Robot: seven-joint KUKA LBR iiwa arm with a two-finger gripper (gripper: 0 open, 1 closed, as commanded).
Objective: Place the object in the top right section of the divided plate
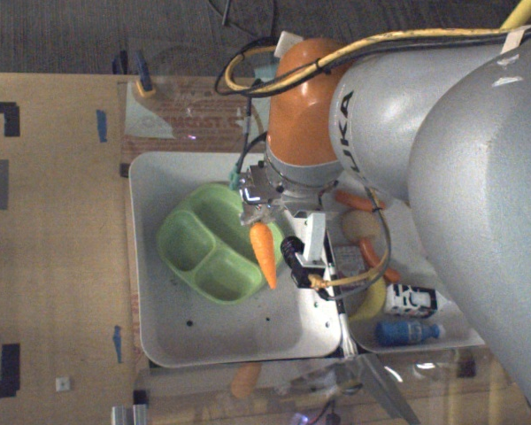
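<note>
**Grey arm over the green plate, carrot at the gripper**

Grey arm (442,149) bulk fills the upper right of the frame, closest to the lens, with its orange band (303,104) just left of it at upper centre. Below the band, near mid-frame, sits the gripper (258,211); a carrot (264,253) hangs from it, thick end up at the fingers and tip pointing down, so it looks clamped on the carrot.

The carrot lies over the right edge of the green divided plate (203,246), which rests left of centre in the left white bin (159,326). The plate's compartments look bare.

Right of the gripper, the second bin (451,330) holds a jumble partly hidden by the arm: a blue bottle (407,332) at lower right, a banana (370,301) beside it, and a white carton (413,299) just above the bottle.

Yellow cable (407,35) runs along the arm across the top.
</note>
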